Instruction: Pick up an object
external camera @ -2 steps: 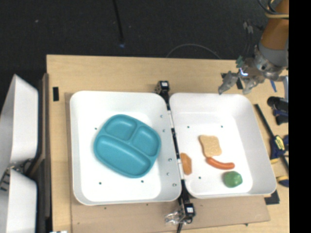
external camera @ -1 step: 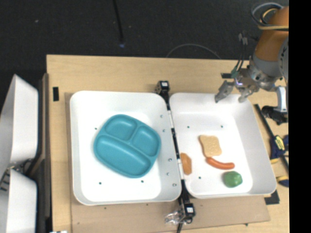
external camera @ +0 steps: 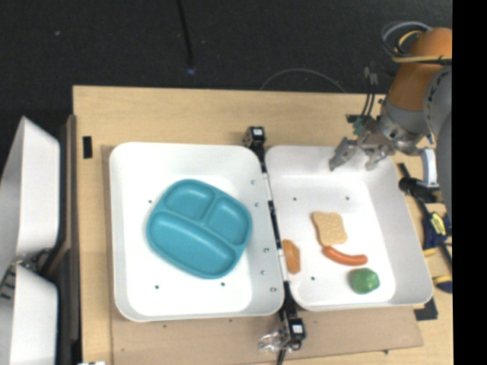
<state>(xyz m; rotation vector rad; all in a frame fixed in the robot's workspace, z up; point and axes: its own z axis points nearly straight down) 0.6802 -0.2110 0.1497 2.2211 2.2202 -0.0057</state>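
Right now my gripper (external camera: 355, 157) hangs over the far edge of the right bin (external camera: 396, 204), its two fingers spread wide with nothing between them. I read that as a ready stance: open and high, clear of the bin wall, well apart from anything it might grab.

Everything worth picking sits toward the near side of that bin. A slice of toast (external camera: 329, 227) lies flat near the middle, tan, squarish with a rounded top and a speckled face. Just beside it on the near side is a sausage (external camera: 345, 257), a slim, slightly curved red-orange cylinder that looks smooth and glossy. Close to its end sits a small green lump (external camera: 364, 280), rounded and probably moulded plastic. An orange piece (external camera: 291, 256), short and oblong, rests against the wall by the divider, which I judge awkward for a finger to slip behind.

In the left bin (external camera: 125, 226) lies a teal tray (external camera: 199, 227), three shallow compartments, smooth hard plastic, set at a slant.

I would guess the sausage or green lump suits two fingers best; the toast lies too flat.
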